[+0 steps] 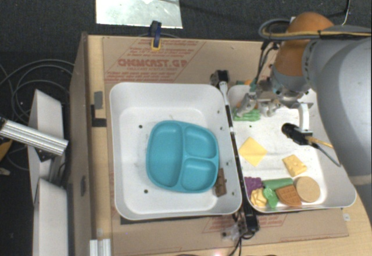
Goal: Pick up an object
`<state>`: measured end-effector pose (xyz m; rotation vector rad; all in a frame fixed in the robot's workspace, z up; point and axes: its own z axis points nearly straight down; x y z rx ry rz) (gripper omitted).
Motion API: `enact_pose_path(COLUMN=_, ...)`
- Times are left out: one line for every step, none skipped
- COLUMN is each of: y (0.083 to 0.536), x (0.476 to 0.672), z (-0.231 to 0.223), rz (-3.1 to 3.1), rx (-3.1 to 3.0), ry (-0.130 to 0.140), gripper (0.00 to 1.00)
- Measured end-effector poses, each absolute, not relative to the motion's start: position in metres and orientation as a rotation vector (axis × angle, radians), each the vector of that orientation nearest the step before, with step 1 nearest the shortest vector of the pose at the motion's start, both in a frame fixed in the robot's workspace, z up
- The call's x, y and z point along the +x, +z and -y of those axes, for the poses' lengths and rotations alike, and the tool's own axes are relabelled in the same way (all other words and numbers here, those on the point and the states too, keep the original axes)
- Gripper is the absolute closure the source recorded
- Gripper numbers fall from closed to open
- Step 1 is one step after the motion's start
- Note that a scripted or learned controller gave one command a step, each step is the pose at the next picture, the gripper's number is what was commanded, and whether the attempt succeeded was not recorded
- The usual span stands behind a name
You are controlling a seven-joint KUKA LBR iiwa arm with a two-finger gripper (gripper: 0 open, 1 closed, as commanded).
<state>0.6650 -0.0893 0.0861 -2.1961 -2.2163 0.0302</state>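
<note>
Brown cardboard-covered bench bore two white bins; the grey arm's gripper [260, 104] hung at the right-hand bin's [334, 194] far left corner, its finger state indeterminate, directly over a flat green plastic piece [247, 114].

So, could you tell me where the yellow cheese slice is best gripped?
Probably across two opposite edges of the yellow cheese slice, coming straight down: it lies flat on the right bin's floor, turned like a diamond, with bare floor all round.
</note>
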Motion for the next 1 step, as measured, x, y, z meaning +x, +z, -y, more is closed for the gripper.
enact_pose_path(y=0.0862, x=0.6643, z=0.0891, rz=2.217, rx=-2.201, ry=0.027, gripper=0.0)
